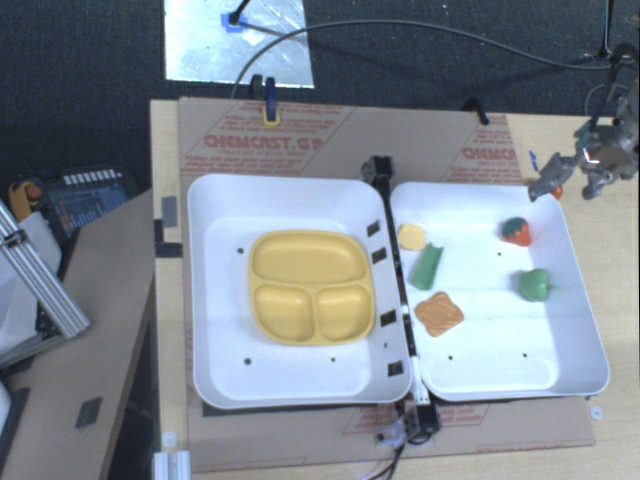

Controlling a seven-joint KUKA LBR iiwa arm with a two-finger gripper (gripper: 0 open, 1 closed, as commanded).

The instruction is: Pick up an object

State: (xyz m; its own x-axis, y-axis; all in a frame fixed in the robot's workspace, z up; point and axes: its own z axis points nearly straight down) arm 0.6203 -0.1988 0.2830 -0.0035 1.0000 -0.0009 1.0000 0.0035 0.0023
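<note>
The right bin (pixel 560 368) holds several small toy foods: a pale yellow disc (pixel 411 236), a green cylinder (pixel 428 265), an orange-brown flat piece (pixel 438 313), a red piece with a green top (pixel 516 231) and a green round piece (pixel 534 284). My gripper (pixel 566 189) hangs over the bin's far right corner, up and to the right of the red piece. It is open, with nothing between its fingers.
The left bin (pixel 215 268) holds a yellow three-compartment plate (pixel 310 286). A black divider with clips (pixel 392 278) runs between the bins. A cable (pixel 420 30) and a silver sheet (pixel 238 28) lie behind the bench.
</note>
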